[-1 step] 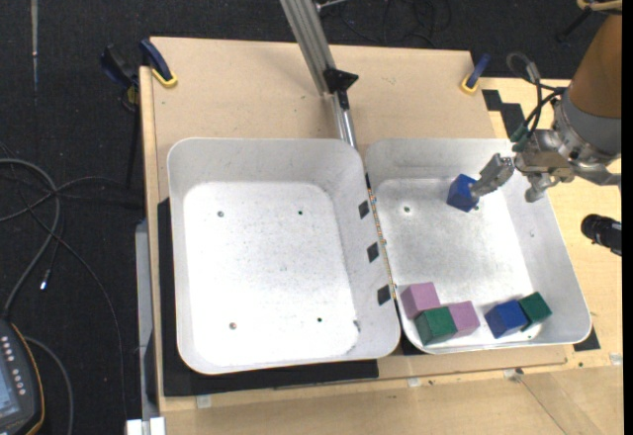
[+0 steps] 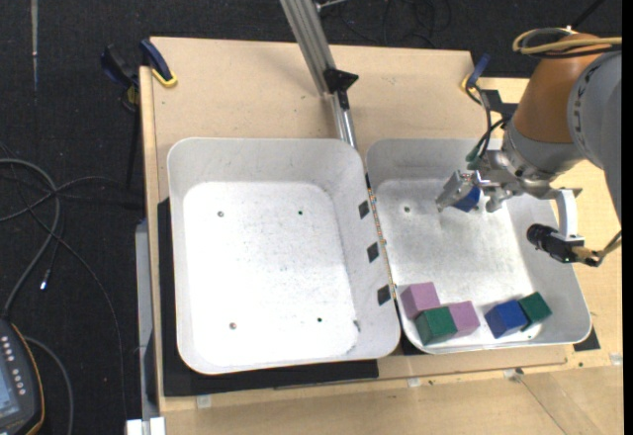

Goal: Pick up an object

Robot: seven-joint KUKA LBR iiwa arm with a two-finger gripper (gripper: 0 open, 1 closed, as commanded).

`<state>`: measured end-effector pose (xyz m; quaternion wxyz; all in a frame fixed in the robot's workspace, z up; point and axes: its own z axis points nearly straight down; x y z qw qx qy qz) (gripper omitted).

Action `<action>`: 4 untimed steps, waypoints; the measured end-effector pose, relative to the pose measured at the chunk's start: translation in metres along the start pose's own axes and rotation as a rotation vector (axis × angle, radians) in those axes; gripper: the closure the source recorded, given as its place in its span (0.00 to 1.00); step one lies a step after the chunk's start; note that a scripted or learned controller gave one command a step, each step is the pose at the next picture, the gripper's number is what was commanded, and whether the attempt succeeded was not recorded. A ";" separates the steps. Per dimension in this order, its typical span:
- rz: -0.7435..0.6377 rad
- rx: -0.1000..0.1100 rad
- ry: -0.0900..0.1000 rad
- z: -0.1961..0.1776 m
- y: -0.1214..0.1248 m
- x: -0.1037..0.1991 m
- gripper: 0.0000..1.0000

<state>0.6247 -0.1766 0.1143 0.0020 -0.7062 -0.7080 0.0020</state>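
Currently the pincer (image 2: 467,192) appears shut on a small blue block (image 2: 468,197), likely rigid and light, best gripped across two flat opposite faces.

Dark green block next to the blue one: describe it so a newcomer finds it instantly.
Start at the right-hand shallow white bin and go to its near right corner, where small blocks cluster. The small dark green block is the rightmost, touching the blue block. The other green block sits farther left by the purple blocks.
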 end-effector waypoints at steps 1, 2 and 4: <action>-0.004 -0.011 -0.001 0.019 0.031 0.045 0.00; -0.002 -0.009 -0.003 0.008 0.030 0.042 1.00; -0.008 -0.011 0.003 -0.109 0.032 0.218 1.00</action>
